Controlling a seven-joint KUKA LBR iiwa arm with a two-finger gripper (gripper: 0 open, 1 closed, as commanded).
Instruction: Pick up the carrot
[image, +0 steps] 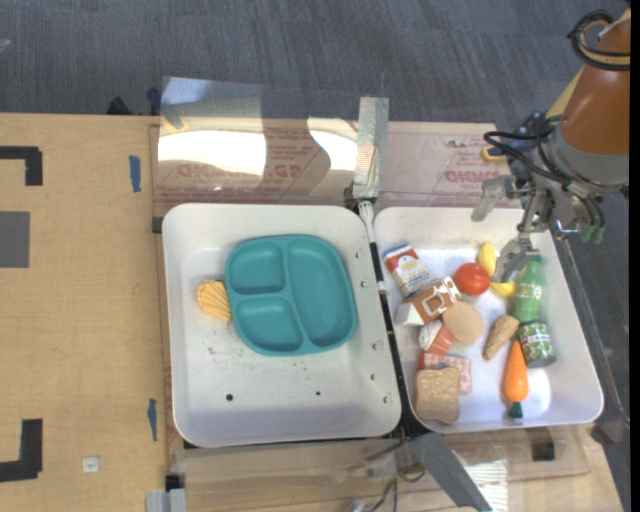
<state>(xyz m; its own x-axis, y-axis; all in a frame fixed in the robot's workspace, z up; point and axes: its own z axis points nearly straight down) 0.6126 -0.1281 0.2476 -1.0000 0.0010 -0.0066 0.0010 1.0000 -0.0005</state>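
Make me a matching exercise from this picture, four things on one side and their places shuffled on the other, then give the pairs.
1. carrot
2. plate
3. shell
4. tomato

A. middle of the left bin
B. right bin, near the front right corner
C. against the plate's left edge
D. right bin, beside the banana

Pairs: 1-B, 2-A, 3-C, 4-D

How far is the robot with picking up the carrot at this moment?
Nothing looks done yet: the carrot lies in the right bin, near its front edge, beside the green bottle. In hand: the gripper hangs over the back of that bin, near the tomato and banana, apart from the carrot. Left: move forward over the carrot, descend, grasp, lift.
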